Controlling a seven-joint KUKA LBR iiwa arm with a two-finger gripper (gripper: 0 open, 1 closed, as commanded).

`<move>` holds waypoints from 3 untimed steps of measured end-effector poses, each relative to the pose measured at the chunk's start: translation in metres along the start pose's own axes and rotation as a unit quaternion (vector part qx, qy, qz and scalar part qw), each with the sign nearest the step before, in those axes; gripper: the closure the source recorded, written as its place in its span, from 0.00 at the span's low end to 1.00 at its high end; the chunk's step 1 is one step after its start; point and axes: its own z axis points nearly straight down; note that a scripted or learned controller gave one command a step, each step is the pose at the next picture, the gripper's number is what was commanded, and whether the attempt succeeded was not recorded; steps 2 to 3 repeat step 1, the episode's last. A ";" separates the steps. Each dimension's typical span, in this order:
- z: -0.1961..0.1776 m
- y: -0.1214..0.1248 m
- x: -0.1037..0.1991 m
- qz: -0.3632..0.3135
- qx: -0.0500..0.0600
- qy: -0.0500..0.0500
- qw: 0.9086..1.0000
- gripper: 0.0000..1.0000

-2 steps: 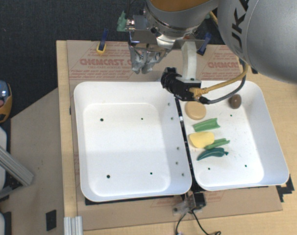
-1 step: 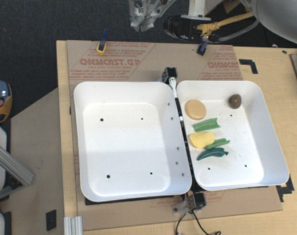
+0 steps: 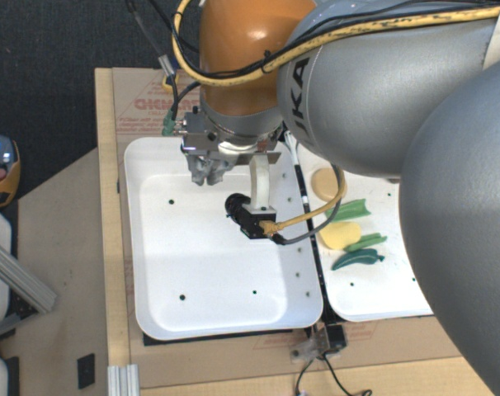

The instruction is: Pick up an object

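Gripper (image 3: 204, 170) of mine hangs low over the far end of the left bin (image 3: 151, 254), close to its back wall, and honestly I can't tell from this angle if it's open or closed. Stuff to grab all sits past that bin's right wall in the other bin (image 3: 382, 304): a tan disc (image 3: 323, 181), a yellow lump (image 3: 339, 236) and some green pods (image 3: 359, 258), well apart from my gripper.
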 end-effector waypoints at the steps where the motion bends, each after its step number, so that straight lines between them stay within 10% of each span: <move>1: -0.099 -0.011 0.000 -0.001 -0.013 0.005 1.000 1.00; 3: -0.099 -0.011 0.000 -0.001 -0.013 0.005 1.000 1.00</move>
